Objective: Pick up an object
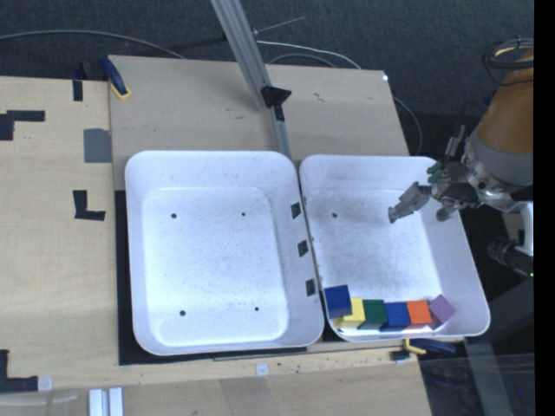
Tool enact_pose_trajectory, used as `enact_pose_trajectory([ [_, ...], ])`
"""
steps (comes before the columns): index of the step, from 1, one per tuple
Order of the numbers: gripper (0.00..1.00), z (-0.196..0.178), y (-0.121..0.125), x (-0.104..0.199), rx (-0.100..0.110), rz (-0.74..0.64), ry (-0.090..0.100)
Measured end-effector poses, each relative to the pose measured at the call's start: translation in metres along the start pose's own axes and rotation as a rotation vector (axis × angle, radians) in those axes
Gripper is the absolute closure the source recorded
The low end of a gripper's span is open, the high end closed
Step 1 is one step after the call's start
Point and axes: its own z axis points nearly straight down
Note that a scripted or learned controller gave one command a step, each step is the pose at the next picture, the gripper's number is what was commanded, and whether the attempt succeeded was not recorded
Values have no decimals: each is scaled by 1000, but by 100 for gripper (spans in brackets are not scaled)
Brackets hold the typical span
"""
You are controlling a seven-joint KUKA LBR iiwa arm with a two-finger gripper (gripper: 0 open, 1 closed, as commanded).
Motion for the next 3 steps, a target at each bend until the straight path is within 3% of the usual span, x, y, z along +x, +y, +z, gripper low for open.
enact_pose_trajectory([
  [1,0,115,15,-42,7,3,0],
  [2,0,81,21,-53,-3,1,-1],
  [3,0,70,57,-45,-4,-2,-1],
])
